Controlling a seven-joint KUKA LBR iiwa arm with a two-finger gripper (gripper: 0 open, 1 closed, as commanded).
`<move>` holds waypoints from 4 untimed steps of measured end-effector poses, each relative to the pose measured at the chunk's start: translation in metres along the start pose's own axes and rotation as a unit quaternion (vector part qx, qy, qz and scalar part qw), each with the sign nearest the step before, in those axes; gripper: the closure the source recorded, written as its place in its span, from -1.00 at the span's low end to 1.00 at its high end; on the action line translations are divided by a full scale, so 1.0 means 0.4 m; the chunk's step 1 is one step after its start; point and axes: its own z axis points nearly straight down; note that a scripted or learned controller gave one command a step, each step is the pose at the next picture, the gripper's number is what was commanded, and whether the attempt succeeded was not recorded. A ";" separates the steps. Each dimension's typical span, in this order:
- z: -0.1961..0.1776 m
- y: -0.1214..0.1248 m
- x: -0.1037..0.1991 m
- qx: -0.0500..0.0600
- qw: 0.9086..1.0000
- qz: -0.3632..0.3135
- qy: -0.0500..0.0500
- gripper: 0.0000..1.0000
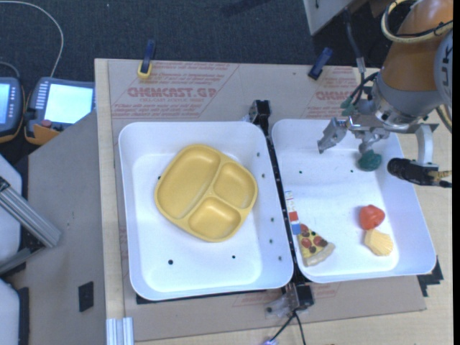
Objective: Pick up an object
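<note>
My gripper (350, 144) hangs over the far part of the right bin (338, 182), open, with its two grey fingers spread wide and nothing between them. A small dark green object (370, 162) lies on the bin floor just under the right finger's tip. Nearer the front right of the same bin are a red round object (371, 216) and a pale yellow chunk (379, 243), close together. A toy pizza slice (315, 244) lies at the bin's front left, by the dividing wall.
The left bin (144, 257) holds a yellow three-compartment plate (207, 191) in its middle. A black rail (277, 192) runs between the bins. A black cylindrical part (413, 171) of the arm overhangs the right bin's right rim.
</note>
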 end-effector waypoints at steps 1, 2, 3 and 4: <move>-0.022 0.007 0.001 -0.008 1.000 -0.001 -0.001 -1.00; 0.109 0.032 -0.009 -0.006 1.000 -0.001 -0.001 -1.00; 0.267 0.027 -0.003 -0.005 1.000 -0.001 0.000 -1.00; 0.318 0.026 -0.001 -0.006 1.000 -0.001 -0.001 -1.00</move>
